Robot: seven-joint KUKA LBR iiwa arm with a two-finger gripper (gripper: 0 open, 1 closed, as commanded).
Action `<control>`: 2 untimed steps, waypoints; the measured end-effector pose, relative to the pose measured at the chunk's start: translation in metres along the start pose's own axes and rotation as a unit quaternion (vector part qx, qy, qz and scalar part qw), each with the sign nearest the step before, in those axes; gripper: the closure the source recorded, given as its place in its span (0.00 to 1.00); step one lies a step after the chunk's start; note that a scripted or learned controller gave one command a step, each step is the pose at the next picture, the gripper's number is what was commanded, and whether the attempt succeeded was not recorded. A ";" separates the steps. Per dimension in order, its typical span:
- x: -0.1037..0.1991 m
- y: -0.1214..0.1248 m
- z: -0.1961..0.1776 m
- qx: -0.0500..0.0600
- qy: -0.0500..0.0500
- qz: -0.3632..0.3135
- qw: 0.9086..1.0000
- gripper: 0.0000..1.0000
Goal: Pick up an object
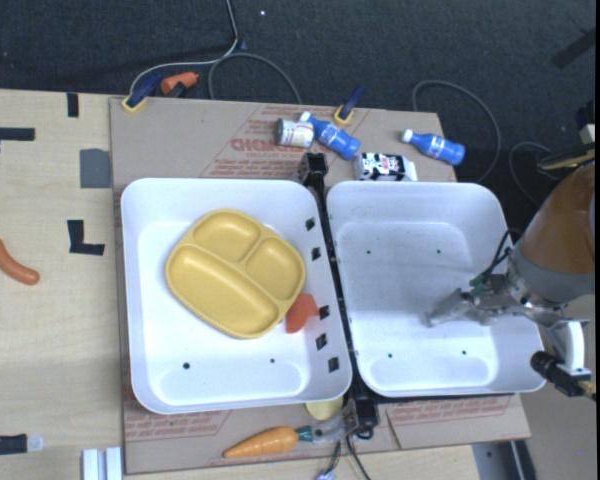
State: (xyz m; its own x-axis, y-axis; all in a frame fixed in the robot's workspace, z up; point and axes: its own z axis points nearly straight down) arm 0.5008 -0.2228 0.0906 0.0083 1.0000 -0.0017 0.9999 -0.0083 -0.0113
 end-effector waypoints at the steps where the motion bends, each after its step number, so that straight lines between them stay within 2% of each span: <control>1: 0.103 0.075 0.003 -0.009 0.000 -0.009 1.000 0.00; 2: 0.063 0.117 -0.060 -0.010 -0.001 -0.005 1.000 0.00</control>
State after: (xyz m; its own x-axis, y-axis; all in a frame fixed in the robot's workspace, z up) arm 0.6194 -0.1605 0.1492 -0.0011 1.0000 -0.0040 1.0000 0.0011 0.0083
